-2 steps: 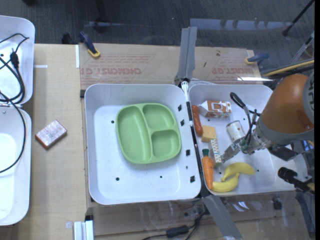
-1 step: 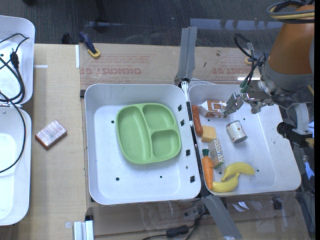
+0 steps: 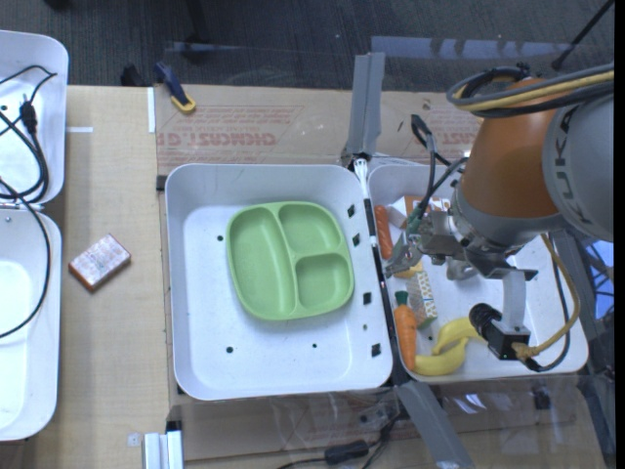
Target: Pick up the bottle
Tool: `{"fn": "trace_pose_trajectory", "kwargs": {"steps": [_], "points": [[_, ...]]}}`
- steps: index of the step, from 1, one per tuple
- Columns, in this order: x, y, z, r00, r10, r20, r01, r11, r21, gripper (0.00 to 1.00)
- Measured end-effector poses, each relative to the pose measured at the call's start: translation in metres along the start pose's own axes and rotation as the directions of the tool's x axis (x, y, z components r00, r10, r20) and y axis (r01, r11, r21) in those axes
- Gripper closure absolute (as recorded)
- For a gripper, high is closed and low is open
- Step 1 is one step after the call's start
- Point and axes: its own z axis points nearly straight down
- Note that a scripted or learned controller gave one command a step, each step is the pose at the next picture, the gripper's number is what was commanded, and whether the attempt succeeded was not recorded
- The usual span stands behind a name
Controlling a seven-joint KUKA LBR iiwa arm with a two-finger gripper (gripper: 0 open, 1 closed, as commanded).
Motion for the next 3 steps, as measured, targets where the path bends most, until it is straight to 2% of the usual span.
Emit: {"fn": "trace_pose_trajectory", "kwargs": {"steps": [1,2,3], "points": [[-0.059,0.054,0.033,0.999,0.036,0.001,-0.036,0.999,-0.001,0.0],[-0.096,-0.005,0.033,1.0,-0.029,-0.001,0.029,1.0,-0.001,0.0],[-0.037,-0.018,0.026,0.967,0.255,-0.001,-0.255,0.967,-0.001,0.0]]}}
